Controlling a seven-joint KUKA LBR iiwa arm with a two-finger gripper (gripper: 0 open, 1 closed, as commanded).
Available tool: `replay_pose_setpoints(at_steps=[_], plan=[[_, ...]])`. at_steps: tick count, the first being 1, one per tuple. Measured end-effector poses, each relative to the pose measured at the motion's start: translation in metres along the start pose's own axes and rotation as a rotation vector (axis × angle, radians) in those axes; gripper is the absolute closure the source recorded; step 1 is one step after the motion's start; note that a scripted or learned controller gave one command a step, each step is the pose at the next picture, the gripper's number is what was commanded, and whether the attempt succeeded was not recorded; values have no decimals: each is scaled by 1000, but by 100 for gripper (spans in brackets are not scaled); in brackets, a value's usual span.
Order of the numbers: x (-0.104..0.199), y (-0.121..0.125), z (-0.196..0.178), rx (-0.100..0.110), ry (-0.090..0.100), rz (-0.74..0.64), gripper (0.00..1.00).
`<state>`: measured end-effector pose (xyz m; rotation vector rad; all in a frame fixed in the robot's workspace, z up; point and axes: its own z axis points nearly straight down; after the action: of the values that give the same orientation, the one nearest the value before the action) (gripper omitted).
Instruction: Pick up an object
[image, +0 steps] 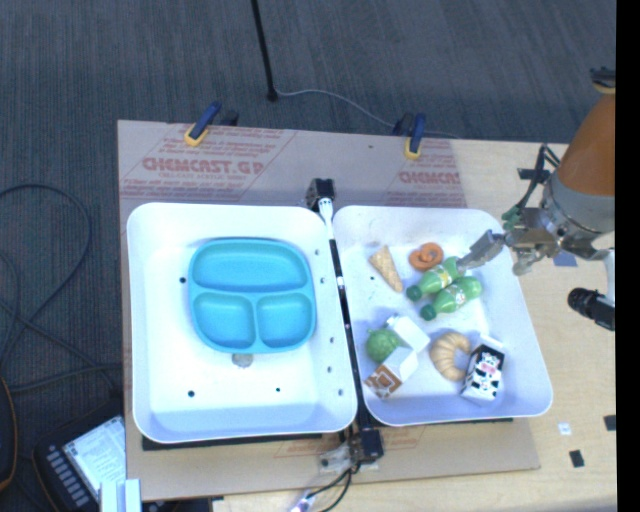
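The right bin (520, 395) holds several small toys: an orange ring-shaped piece (428, 256), two green bottles (451, 286), a tan cone (388, 268), a green ball (381, 345), a white box (409, 333), a croissant (449, 355), a cow-patterned carton (485, 373) and a brown packet (384, 380). My gripper (503, 256) hangs over the bin's upper right part, just right of the green bottles. Its fingers stand apart with nothing between them. One finger (482, 248) points left toward the bottles.
The left bin (160, 390) carries a blue three-compartment tray (250, 293). A black divider (335, 270) runs between the bins. Two clamps (204, 123) (414, 135) grip the board's far edge. Cables lie on the floor at left.
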<state>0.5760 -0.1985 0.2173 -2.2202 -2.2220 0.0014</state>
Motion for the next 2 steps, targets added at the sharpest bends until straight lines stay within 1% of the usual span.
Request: replay_pose_setpoints(at_steps=[1, 2], plan=[[3, 3, 126, -2, -1, 0, 0], [2, 3, 116, -3, -2, 0, 100]])
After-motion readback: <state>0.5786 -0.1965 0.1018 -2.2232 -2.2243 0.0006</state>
